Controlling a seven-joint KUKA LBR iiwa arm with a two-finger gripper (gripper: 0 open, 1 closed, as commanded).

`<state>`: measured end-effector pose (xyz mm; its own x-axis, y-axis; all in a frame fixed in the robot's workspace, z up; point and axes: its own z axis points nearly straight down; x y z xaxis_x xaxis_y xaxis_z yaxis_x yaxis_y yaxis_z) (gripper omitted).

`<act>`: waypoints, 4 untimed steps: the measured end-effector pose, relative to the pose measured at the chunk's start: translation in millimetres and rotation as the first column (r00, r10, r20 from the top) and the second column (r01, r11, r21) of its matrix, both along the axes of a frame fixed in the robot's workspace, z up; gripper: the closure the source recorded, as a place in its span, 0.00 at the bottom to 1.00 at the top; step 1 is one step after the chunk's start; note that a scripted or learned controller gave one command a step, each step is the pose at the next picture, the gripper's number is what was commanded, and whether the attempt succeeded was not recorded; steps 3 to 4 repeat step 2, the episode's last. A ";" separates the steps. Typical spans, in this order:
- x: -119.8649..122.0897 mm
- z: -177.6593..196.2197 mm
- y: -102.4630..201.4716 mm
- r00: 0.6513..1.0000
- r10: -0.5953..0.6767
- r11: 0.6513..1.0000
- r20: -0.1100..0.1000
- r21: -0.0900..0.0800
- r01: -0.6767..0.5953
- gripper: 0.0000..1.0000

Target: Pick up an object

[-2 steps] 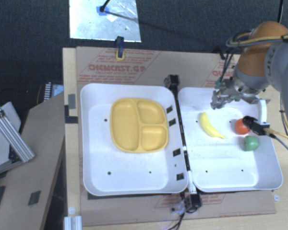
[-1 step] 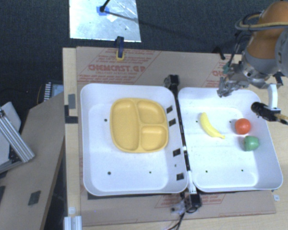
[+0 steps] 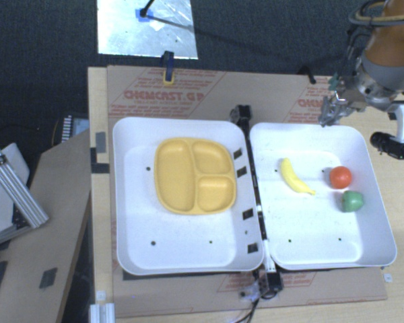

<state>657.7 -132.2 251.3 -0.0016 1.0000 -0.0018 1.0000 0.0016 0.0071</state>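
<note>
In the right bin (image 3: 310,247) lie a yellow banana (image 3: 295,177), an orange-red round fruit (image 3: 341,176) and a green round fruit (image 3: 351,201). The banana is left of centre; the two round fruits sit close together near the bin's right side. My gripper (image 3: 331,112) hangs over the bin's far edge, up and to the right of the banana and well apart from all three objects. Nothing shows between its fingertips.
The left bin (image 3: 131,247) holds a yellow divided plate (image 3: 194,175). Black clips line the seam between the bins (image 3: 246,180). A yellow clamp (image 3: 168,69) sits at the cardboard's far edge, and a shiny metal sheet (image 3: 147,19) lies beyond it.
</note>
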 end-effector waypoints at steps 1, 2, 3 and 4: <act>1.3 40.4 0.0 1.000 0.004 1.000 -0.001 0.000 -0.004 1.00; 2.0 29.2 63.0 1.000 0.008 1.000 -0.005 0.003 -0.008 1.00; 2.0 29.2 63.0 1.000 0.008 1.000 -0.005 0.003 -0.008 1.00; 2.0 29.2 63.0 1.000 0.008 1.000 -0.005 0.003 -0.008 1.00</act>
